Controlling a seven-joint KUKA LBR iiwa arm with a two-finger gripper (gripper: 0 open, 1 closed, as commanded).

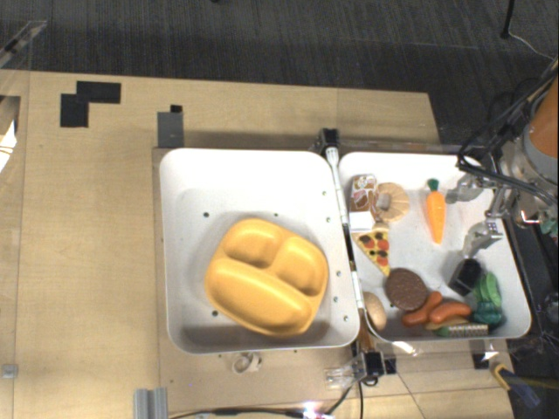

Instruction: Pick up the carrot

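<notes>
Orange carrot (435, 216), green top, lies lengthwise in the right bin (515, 260), upper middle, apart from its neighbours. Gripper (483, 234): just right of the carrot, above the bin floor, holding nothing; how far its fingers are spread cannot be told. Same bin: pizza slice (376, 249), brown patty (405, 288), sausages (434, 309), green vegetable (487, 293). Left bin (188, 190): large yellow bread-shaped item (265, 274). Wooden worktop (79, 260) beneath.

Even overhead light falls bright on the left bin (188, 199), whose white floor looks slightly washed out; a soft shadow lies below the yellow bread loaf (266, 275). Focus is mildly soft throughout.
</notes>
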